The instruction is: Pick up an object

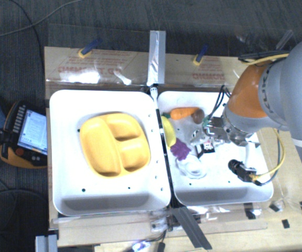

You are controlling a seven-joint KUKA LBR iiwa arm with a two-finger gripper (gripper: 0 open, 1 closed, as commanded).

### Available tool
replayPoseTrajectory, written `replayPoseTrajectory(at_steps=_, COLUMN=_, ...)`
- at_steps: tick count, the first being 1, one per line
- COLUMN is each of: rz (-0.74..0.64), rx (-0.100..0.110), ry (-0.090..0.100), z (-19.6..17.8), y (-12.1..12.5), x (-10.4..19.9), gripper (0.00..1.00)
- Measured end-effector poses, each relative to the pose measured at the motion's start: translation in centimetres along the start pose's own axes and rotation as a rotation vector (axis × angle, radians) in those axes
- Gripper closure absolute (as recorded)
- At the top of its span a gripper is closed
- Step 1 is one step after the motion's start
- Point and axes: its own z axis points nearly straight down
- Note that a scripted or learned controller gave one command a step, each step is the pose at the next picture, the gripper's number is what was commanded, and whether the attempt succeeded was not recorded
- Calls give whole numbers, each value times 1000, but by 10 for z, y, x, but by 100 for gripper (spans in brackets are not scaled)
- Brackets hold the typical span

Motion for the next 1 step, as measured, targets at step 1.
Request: replayPoseTrajectory(at_steps=1, rz=13, rx=1, ry=-6, z=-104, y=-5, x=47, gripper=100)
